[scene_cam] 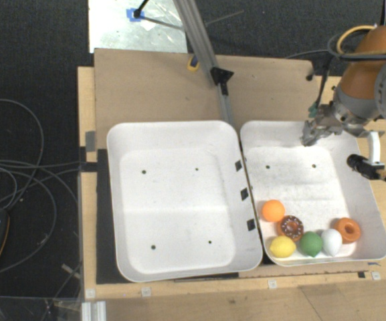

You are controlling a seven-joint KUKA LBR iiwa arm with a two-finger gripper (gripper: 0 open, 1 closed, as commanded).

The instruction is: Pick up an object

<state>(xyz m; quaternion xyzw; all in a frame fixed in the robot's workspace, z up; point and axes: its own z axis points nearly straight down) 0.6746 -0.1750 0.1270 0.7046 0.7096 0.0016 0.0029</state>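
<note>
Several small toys lie along the near edge of the right bin [293,172]: an orange ball [273,210], a brown sprinkled doughnut [291,227], a yellow lemon [282,247], a green ball [310,244], a white egg [331,241] and an orange ring [348,229]. My gripper [311,136] hangs over the far edge of the right bin, well behind the toys. Nothing shows between its fingers. The view is too small to tell how they stand.
The left bin [179,199] sits beside the right one, with black clips [244,192] along the shared edge. A grey pole [199,35] slants over the bench at the back. Cables lie on the floor to the left.
</note>
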